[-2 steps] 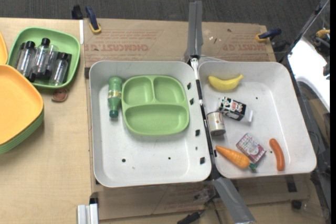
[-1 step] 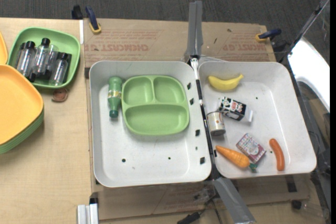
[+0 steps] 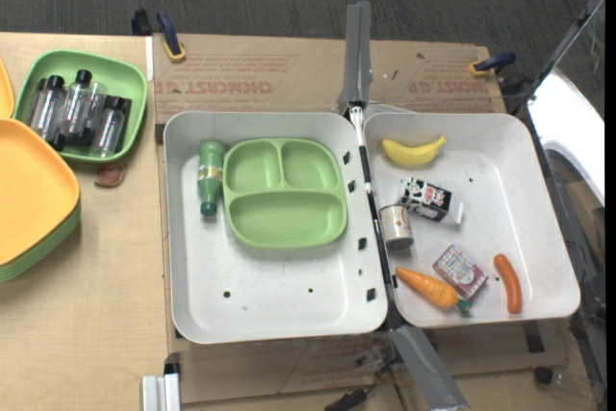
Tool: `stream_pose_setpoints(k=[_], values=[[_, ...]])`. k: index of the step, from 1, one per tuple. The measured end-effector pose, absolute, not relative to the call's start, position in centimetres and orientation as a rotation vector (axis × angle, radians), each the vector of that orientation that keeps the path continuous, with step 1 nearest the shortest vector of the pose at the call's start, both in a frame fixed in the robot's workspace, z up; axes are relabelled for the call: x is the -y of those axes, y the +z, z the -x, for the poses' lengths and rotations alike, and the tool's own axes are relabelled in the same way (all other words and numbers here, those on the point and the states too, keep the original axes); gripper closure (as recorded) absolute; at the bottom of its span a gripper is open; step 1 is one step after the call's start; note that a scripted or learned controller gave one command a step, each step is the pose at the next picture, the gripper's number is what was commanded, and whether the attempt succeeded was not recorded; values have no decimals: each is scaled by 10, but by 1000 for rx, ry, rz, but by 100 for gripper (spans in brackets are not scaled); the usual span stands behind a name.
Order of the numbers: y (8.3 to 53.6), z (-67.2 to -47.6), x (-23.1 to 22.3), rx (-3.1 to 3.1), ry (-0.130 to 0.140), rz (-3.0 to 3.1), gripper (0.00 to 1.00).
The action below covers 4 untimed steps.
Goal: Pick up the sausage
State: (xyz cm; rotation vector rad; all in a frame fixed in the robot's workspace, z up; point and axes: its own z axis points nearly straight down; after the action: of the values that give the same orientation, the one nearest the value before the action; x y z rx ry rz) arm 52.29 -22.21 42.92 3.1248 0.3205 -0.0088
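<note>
One sausage (image 3: 507, 283) lies at lower right of the right bin (image 3: 539, 170), beside the pink packet (image 3: 459, 269); claw state: cannot tell.

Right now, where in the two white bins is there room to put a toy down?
Left bin: the bare floor below the green divided plate. Right bin: the patch right of the banana, above the sausage. It is crowded around the can, carton, carrot and pink packet.

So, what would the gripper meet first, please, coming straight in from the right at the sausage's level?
Likely the sausage, lying closest to the right bin's right wall; travelling low, it would meet that wall first.
</note>
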Motion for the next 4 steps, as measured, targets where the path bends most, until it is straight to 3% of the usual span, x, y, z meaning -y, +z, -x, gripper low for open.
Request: stream_pose_setpoints(k=[1, 3, 4], values=[[440, -551, 222, -587, -8, -3086, 100], [440, -584, 217, -321, -7, -3125, 100], [439, -610, 222, -735, -8, -3055, 100]])
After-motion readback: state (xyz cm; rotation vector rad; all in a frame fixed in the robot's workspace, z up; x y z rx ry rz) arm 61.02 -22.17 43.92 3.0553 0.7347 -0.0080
